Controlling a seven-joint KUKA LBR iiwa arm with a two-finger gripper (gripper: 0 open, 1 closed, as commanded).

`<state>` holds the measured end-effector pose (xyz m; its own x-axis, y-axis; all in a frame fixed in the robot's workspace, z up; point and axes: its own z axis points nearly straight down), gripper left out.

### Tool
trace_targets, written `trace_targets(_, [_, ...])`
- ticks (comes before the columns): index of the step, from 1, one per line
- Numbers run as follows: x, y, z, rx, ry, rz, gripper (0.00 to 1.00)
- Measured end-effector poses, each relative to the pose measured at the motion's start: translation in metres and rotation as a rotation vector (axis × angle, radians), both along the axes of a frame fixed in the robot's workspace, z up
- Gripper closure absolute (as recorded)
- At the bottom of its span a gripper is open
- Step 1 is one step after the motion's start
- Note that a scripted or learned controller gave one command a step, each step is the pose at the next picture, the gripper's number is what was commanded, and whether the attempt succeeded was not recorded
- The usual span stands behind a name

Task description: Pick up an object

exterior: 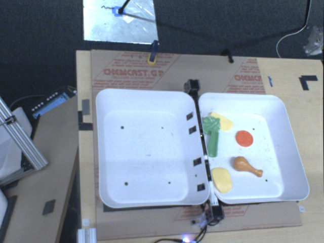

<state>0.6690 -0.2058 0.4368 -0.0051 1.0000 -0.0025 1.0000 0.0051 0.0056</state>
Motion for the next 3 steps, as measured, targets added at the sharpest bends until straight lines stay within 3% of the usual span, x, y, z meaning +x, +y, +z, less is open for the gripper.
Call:
trace_targets(1, [-0.022,0.041,-0.010,0.003,0.004,0.002,1.00])
trace_targets(3, [-0.050,0.058,0.057,0.001,-0.001,0.000,1.00])
